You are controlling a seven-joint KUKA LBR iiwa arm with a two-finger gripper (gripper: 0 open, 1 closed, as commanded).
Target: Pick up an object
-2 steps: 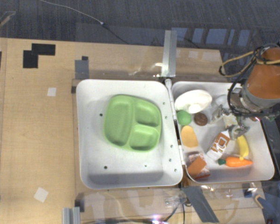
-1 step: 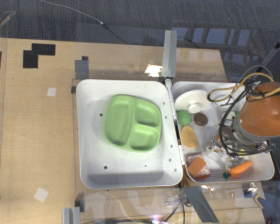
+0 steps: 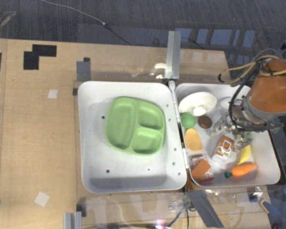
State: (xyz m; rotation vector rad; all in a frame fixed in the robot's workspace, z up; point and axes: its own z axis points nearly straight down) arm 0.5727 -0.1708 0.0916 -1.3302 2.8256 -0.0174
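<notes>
Small white packet with orange print (image 3: 224,148) lies in right white bin (image 3: 271,168), just below-left of my gripper (image 3: 237,129). I cannot tell gripper state. Yellow banana (image 3: 245,153) and orange carrot (image 3: 243,170) just below it; brown ball (image 3: 205,122), white bowl (image 3: 196,102) left. Green divided plastic tray (image 3: 135,124) far left in other bin (image 3: 93,142).

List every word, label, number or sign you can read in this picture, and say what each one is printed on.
No text can be read here.
Small packet in the right bin: orange and white print, too small and blurred to read.
Black squares on the bench: plain marks, no letters or numbers.
Green divided plate in the left bin: no print to be seen.
</notes>
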